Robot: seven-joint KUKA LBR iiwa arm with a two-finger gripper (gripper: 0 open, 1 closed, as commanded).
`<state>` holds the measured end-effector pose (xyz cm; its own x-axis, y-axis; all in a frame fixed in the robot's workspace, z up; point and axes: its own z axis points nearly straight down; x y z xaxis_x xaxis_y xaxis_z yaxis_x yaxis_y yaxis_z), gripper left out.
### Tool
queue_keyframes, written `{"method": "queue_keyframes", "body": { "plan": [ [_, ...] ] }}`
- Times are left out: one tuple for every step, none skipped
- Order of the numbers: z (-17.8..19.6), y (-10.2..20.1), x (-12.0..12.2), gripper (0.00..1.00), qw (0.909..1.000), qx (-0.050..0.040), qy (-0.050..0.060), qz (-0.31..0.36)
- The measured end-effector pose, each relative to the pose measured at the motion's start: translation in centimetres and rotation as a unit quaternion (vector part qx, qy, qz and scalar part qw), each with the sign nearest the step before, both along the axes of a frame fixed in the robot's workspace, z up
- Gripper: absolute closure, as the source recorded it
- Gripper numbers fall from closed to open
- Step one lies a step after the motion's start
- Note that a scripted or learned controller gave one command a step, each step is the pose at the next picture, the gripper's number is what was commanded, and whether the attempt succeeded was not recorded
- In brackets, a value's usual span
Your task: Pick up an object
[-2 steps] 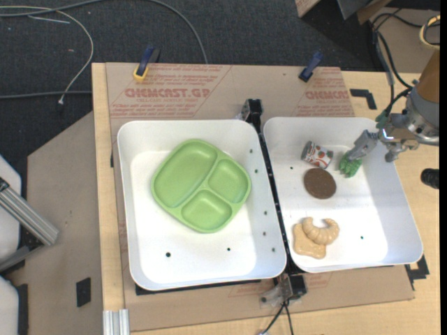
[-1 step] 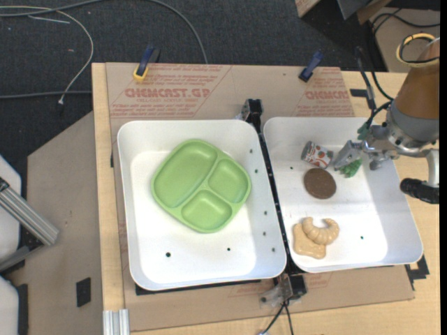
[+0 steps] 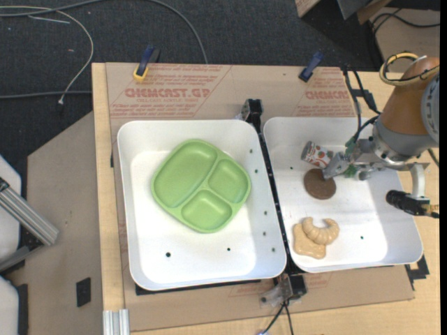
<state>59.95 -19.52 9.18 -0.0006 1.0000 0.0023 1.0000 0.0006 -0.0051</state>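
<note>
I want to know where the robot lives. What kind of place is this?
Probably a robot lab or workshop, not a home. A robot arm reaches over two white bins set on cardboard held by clamps, and loose cables run across the dark carpet. A green plate lies in one bin.

Bright even overhead light, soft shadows, slightly grainy.
</note>
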Motion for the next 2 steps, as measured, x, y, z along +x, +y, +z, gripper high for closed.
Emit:
{"method": "queue_keyframes", "body": {
  "plan": [
    [1.4,0.0,0.2,1.00,1.0000,-0.0008,-0.003,0.000],
    [7.6,-0.7,0.0,1.00,1.0000,-0.0024,-0.006,-0.001]
  ]
}}
